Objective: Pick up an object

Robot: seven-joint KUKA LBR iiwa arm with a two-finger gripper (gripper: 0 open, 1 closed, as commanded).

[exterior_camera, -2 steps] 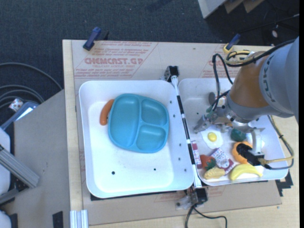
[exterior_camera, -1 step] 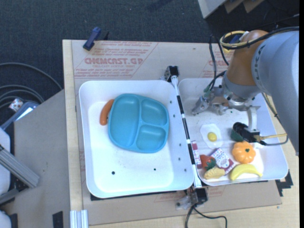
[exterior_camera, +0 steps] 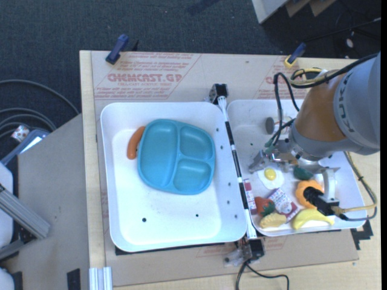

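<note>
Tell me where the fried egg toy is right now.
The fried egg toy lies in the right bin, near its middle, just below the gripper and above the red-and-white packet.

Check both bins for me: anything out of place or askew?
One oddity: in the left bin, an orange sausage-like toy lies wedged partly under the blue divided plate, near its left edge. Right bin's toys are just clustered.

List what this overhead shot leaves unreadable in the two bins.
- Tool: the arm's wrist covers most of it, so its finger state is unclear.
- Orange sausage: partly tucked under the blue divided plate.
- Green item: mostly hidden beneath the wrist.
- Red-and-white packet: print too small to read.
- Right bin: far side covered by the arm.
</note>
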